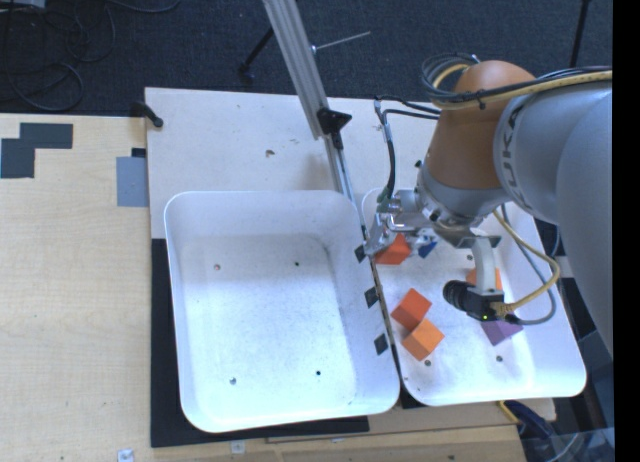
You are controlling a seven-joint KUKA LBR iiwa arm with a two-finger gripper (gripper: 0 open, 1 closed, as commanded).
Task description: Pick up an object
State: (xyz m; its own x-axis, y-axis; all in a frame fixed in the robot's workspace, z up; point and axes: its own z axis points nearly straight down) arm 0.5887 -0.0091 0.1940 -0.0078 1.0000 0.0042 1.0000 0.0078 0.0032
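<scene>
Gripper [398,232] sits low over the left edge of the right bin [560,375], just above an orange block [394,250]; whether it grips that block or hangs loose cannot be told. Two more orange blocks [417,322] lie touching each other nearer the front, a purple block [502,329] to their right. Beside it, the left bin [200,212] stands.

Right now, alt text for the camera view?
A grey robot arm with an orange band reaches from the right over the right white bin, which holds two orange blocks, a purple piece and a red-orange block under the wrist. The left white bin sits beside it, their edges touching.
</scene>
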